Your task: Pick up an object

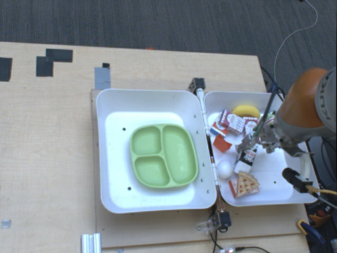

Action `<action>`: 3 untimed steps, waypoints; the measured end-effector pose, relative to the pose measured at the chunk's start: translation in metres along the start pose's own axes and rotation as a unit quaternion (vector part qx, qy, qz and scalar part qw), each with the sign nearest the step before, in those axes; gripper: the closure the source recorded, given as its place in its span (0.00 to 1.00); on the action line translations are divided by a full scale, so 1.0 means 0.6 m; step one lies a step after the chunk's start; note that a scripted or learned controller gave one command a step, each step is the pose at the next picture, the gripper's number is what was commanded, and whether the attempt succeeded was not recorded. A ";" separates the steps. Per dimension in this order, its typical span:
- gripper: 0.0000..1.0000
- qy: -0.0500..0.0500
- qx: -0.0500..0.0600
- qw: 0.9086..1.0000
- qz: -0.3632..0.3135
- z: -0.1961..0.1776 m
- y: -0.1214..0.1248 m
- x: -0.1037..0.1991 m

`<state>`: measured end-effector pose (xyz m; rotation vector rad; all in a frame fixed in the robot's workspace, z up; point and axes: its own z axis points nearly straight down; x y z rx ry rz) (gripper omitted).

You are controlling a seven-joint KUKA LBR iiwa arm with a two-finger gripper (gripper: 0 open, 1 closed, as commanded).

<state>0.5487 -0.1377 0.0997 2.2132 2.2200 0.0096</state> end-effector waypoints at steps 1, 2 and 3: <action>0.00 -0.001 -0.001 1.000 0.001 0.020 -0.099 0.075; 1.00 -0.001 -0.004 1.000 0.000 0.001 -0.095 0.075; 1.00 0.001 0.002 1.000 -0.001 -0.143 0.055 0.174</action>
